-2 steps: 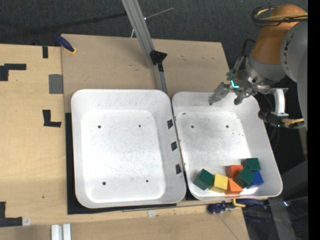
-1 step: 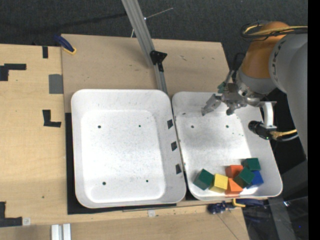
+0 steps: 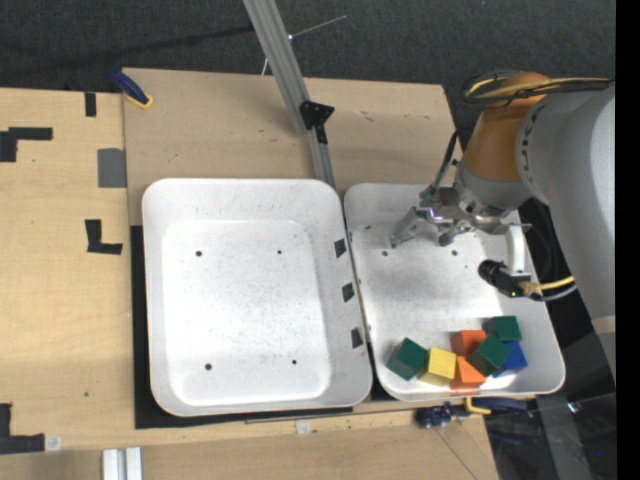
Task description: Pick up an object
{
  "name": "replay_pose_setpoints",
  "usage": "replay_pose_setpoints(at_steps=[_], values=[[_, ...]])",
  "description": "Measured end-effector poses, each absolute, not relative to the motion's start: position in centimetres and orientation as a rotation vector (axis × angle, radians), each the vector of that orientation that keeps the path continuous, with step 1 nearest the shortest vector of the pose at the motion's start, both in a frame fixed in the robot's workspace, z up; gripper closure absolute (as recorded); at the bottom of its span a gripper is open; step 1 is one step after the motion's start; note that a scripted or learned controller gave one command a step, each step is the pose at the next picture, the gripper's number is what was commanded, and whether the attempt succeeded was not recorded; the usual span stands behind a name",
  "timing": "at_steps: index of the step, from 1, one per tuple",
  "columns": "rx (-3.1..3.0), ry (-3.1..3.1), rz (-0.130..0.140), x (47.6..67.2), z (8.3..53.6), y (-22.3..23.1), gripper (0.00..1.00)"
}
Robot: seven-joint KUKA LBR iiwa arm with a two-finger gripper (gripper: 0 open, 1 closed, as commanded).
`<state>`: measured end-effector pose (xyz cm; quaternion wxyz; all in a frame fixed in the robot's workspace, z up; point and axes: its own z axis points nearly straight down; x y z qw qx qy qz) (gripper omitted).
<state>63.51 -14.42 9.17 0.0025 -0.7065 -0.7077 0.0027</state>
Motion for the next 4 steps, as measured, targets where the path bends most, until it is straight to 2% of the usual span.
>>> replay_pose_setpoints(at_steps=[1,4], values=[[-2.217,-2.224,0.002,63.7,10.5,-14.4,1.0],[-2.222,-2.226,-0.005,64.1,25.4,-12.4,1.0]])
